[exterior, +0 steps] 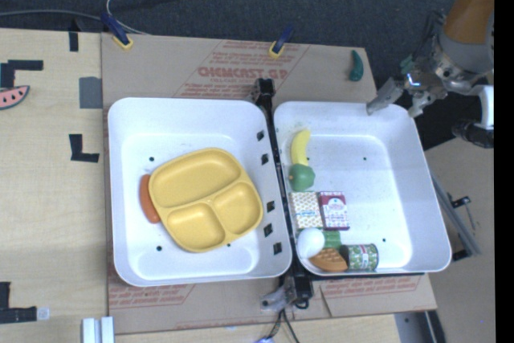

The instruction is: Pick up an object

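With the gripper (399, 98) held empty, fingers spread, over the right bin's (401, 181) far corner, the banana (299, 147) by the divider is best approached from straight above.

Tray (206, 198) in left bin (128, 124) (centred)
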